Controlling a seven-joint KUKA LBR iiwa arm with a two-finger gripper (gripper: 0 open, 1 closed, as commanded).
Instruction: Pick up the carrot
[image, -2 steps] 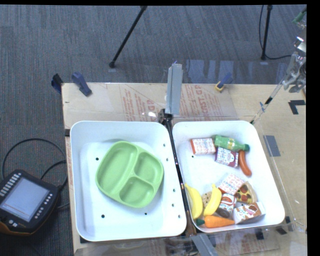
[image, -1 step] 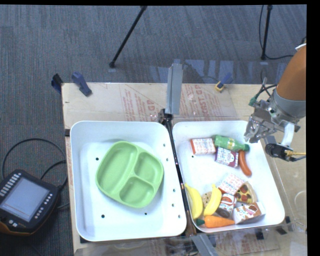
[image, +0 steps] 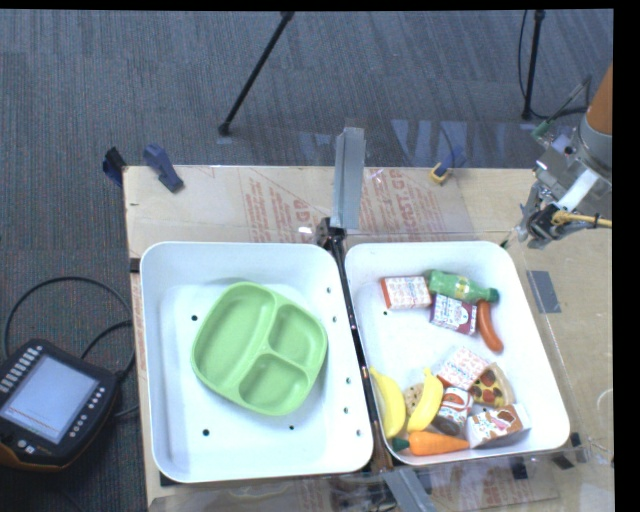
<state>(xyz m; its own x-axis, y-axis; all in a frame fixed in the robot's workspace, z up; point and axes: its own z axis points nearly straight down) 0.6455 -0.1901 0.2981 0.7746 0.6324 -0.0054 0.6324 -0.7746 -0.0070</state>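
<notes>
Far left, off bench: pendant (image: 45, 405) on floor w/ cable. Left bin (image: 160, 300) holds green tray (image: 260, 347), three compartments, nothing in them.

Right bin (image: 535, 330), crowded. Back row: red-white packet (image: 405, 292), green bottle (image: 462, 287) lying on side, another small packet (image: 453, 315), sausage (image: 489, 326) tilted beside it. Front: two bananas (image: 405, 400) near left wall, small boxes and pizza slice (image: 490, 385) to their right.

Carrot (image: 436, 443) at bin's front edge, just below bananas and boxes, touching or nearly touching them. Long axis roughly across view, green top at left end, orange tip pointing right. Front bin wall close along one side, clutter along other.

Gripper (image: 545, 222) up at right, outside bin, past its back-right corner, over bench. Too small and cluttered to read opening: cannot tell whether wide or narrow. Nothing seen held.

Key relation: carrot lies toward front and somewhat left of gripper, diagonally across whole right bin, well apart. Likely needs long reach over bottle and sausage, then descent w/ fingers closing across short width, i.e. front-to-back. Risk, as judged: little room btwn wall and boxes, so neighbours may get nudged or grabbed instead. Pick not yet begun.
</notes>
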